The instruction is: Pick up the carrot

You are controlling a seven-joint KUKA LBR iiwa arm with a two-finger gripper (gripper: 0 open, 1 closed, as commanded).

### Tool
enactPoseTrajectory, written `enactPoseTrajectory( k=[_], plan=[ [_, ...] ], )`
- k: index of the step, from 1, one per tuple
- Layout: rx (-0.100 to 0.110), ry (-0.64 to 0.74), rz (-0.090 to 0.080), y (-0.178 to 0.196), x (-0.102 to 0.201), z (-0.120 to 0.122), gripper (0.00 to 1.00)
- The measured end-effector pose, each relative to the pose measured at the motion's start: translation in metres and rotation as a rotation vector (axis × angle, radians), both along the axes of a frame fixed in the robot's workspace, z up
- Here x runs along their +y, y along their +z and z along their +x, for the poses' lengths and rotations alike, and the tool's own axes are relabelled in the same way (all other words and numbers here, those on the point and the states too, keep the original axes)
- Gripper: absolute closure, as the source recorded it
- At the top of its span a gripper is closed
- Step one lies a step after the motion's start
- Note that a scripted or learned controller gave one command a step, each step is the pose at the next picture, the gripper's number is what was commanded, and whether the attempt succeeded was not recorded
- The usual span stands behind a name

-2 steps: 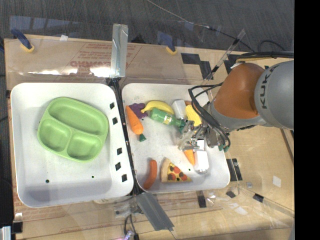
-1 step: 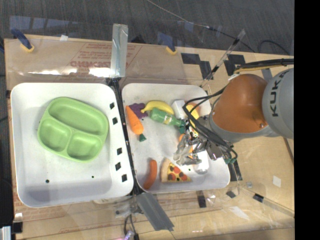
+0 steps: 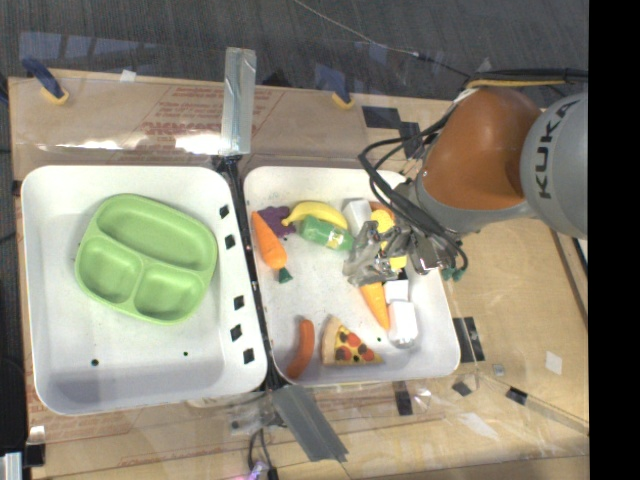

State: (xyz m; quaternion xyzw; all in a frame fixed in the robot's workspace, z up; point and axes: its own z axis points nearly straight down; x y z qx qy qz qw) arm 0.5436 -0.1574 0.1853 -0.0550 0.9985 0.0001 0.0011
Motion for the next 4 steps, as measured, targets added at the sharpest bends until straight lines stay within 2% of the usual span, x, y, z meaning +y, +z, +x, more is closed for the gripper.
enactPoseTrajectory(
  k=[1, 2, 3, 4],
  plan=[
    [-0.009, 0.411, -0.003, -0.087, -0.028, -0.054, 1.00],
    [-0.008, 0.440, -0.005, 0.034, 0.014, -0.053, 1.00],
    [0.001, 0.732, 0.000, 0.039, 0.030, -0.046, 1.00],
    [-0.002, 1.137, -0.001, 0.061, 0.047, -0.050, 1.00]
  ],
)
